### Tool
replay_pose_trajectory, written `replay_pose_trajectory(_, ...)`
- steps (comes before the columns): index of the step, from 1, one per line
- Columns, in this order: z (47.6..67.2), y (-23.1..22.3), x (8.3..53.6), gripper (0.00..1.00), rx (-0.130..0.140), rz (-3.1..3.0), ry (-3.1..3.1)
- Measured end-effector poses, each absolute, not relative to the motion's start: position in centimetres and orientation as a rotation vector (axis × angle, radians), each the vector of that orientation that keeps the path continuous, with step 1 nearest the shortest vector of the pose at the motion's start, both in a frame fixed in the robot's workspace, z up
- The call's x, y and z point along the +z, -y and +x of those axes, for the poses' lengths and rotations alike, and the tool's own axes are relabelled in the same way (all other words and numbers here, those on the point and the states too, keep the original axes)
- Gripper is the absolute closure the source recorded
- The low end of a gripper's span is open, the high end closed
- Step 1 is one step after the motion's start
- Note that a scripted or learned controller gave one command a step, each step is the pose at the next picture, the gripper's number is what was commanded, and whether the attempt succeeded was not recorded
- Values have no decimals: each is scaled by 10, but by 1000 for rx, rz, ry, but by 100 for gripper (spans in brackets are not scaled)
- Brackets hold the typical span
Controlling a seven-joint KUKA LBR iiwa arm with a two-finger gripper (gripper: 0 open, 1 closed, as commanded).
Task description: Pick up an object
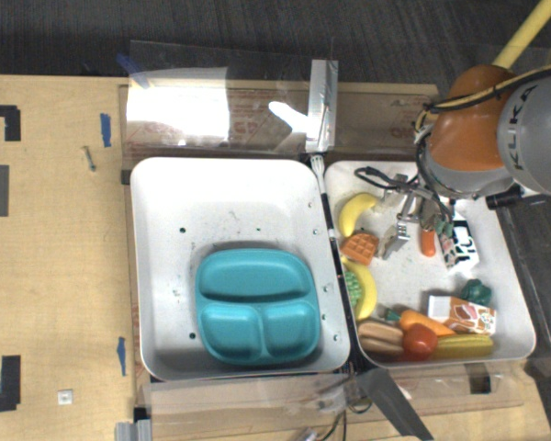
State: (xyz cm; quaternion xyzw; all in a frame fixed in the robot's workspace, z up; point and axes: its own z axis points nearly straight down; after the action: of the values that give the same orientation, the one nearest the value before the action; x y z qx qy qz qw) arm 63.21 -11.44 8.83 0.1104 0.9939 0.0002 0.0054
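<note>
Gripper (411,220) hung low over the upper middle of the right bin (510,274), reaching in from the right under the arm's orange band (468,127). I could make out metal fingers and black cabling, but the parts ran together in a tangle; I could not tell whether the fingers stood apart or together, and I saw nothing clearly between them.

Right bin held the toy food. Yellow banana (354,211) lay just left of the gripper, near the bin's left wall. Orange waffle-like piece (359,247) sat just below the banana. A small orange-red piece (428,242) lay just below the gripper, partly mixed up with the finger shadows; I could not name it. White black-spotted item (459,246) lay right beside that, its top edge hidden under the wrist. Along the left wall, a green piece (353,283) sat against a second yellow curve (366,294). Near edge of the bin: hot dog (380,336), red tomato (420,341), orange carrot-like piece (421,321), yellow corn-like piece (463,344), small printed carton (463,313), and a dark green lump (477,292) too small to identify.

Left bin (165,200) carried a teal divided tray (256,304), three compartments, lying flat toward the near edge. Clear plastic sheet (179,118) glared white behind the bins, washing out detail.
</note>
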Motion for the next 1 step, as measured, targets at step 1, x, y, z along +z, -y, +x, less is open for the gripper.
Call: replay_pose_trajectory(1,556,171,88,0,-4,153,-3131)
